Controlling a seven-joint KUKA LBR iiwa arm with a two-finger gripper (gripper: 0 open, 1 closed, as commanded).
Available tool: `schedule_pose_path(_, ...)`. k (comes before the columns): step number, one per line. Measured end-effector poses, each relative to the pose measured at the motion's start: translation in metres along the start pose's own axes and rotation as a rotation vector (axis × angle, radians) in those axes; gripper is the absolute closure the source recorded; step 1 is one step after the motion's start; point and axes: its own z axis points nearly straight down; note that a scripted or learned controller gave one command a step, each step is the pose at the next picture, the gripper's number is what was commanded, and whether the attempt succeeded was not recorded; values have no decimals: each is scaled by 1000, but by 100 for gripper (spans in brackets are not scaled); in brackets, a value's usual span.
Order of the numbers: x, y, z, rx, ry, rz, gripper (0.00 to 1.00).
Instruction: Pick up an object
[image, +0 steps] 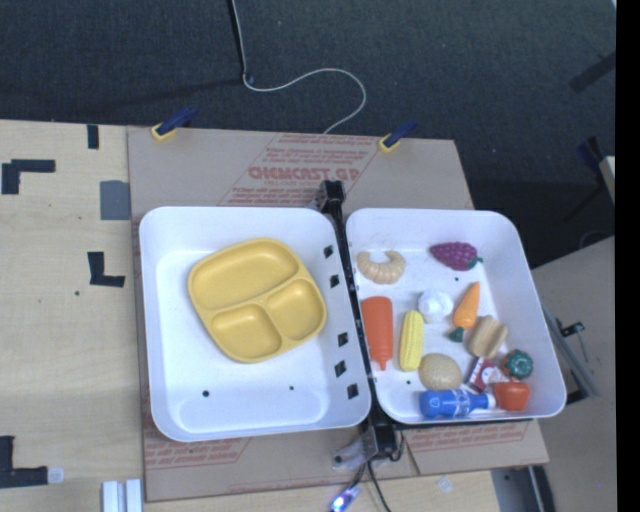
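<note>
The right bin (520, 262) holds several toy foods. A croissant (382, 265) and purple grapes (454, 255) lie at its far side. An orange sausage-like piece (377, 330), a yellow corn cob (411, 340) and a small carrot (466, 304) lie in the middle, with a white garlic-like piece (434, 304) between them. Near the front lie a potato (440, 372), a blue bottle (455, 403), a bread-like piece (487, 336) and a red tomato (514, 394).
The left bin (170, 300) holds a yellow divided plate (257, 298). Both bins sit on a cardboard sheet (290, 170) held by clips. A white cable (300, 80) loops across the dark floor behind.
</note>
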Motion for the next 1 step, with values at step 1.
schedule_pose_path(1, 1, 0, 82, 7, 3, 0, 100)
